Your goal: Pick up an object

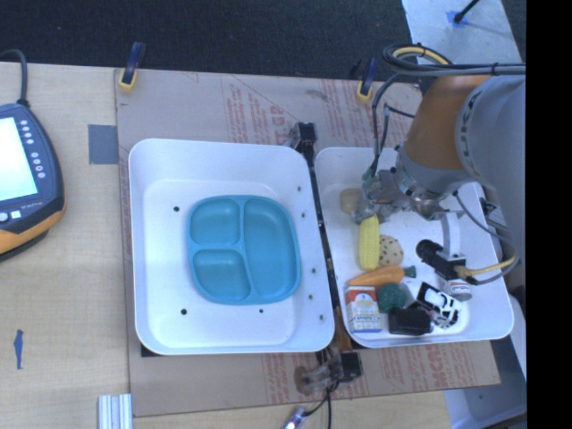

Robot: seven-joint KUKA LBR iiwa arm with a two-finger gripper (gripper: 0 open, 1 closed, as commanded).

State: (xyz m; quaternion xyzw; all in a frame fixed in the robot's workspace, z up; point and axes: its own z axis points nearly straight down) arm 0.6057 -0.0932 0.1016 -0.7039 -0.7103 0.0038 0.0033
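Note:
My gripper point(368, 206) hangs low over the far left part of the right bin point(497, 327), just above the top end of a yellow corn cob point(367, 244). A small tan object point(348, 201) lies right beside it on the left. A speckled cookie point(390, 250) sits to the right of the corn. Below them lie an orange carrot point(376, 277), a red and white carton point(362, 311) and a dark green piece point(391, 296). The grey arm with its orange band point(438, 128) covers the bin's far right part.
The left bin point(147, 239) holds a blue divided plate point(243, 248). Black objects point(410, 320) and a black and white toy point(443, 305) crowd the right bin's near corner. A handheld pendant point(22, 177) lies at the bench's left edge.

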